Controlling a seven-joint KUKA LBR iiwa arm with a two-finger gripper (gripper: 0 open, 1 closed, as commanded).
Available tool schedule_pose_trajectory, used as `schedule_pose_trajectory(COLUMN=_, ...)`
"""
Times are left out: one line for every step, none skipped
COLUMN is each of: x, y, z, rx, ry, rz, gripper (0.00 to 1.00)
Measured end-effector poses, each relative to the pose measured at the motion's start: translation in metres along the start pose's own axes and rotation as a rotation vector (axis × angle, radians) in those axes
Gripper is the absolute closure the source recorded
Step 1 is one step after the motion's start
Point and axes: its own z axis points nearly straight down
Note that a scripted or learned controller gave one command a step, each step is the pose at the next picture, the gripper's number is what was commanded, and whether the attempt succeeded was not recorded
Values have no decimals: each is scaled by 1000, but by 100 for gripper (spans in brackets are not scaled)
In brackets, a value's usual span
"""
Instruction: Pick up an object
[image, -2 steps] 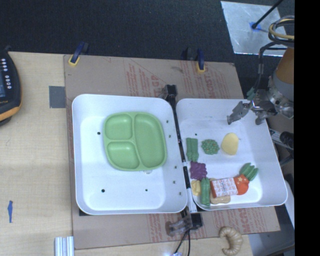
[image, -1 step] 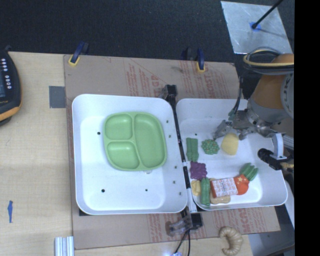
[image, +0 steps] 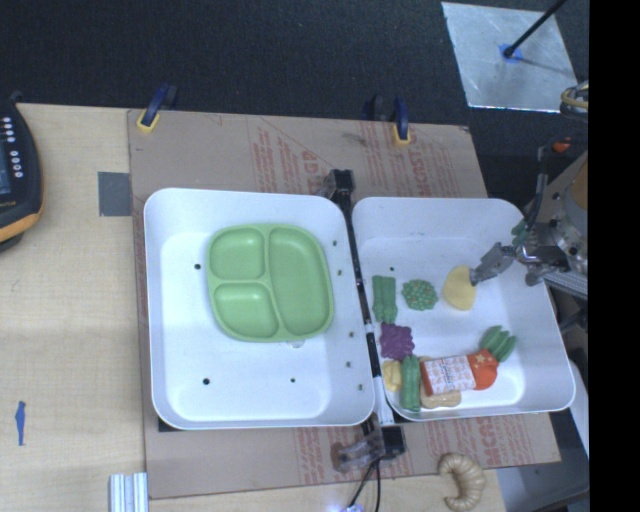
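Toys crowd the right bin's (image: 540, 395) near edge: a red-and-white packet (image: 447, 375), a tomato (image: 483, 371), purple grapes (image: 396, 341). Farther back lies a pale yellow piece (image: 459, 289), apart from the rest, with the gripper (image: 488, 266) just beside it; whether its fingers are spread I cannot tell. That lone piece looks the easiest target: centre over it, descend straight, close gently.

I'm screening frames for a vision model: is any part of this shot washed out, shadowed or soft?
Camera view: the left bin has a bright washed patch over its lower floor; the right bin is evenly lit; the gripper by the yellow piece looks soft, detail unclear; the floor at top is dark.
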Motion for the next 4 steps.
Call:
schedule_pose_trajectory(x=-3, y=68, z=116, rx=5, ry=0, rz=-10, gripper=0)
schedule_pose_trajectory(x=2, y=-32, z=110, rx=13, ry=4, rz=-2, gripper=0)
schedule_pose_trajectory(x=38, y=58, z=109, rx=-4, ry=-1, rz=-10, gripper=0)
schedule_pose_trajectory(x=-28, y=110, z=108, rx=-3, ry=-3, rz=-3, gripper=0)
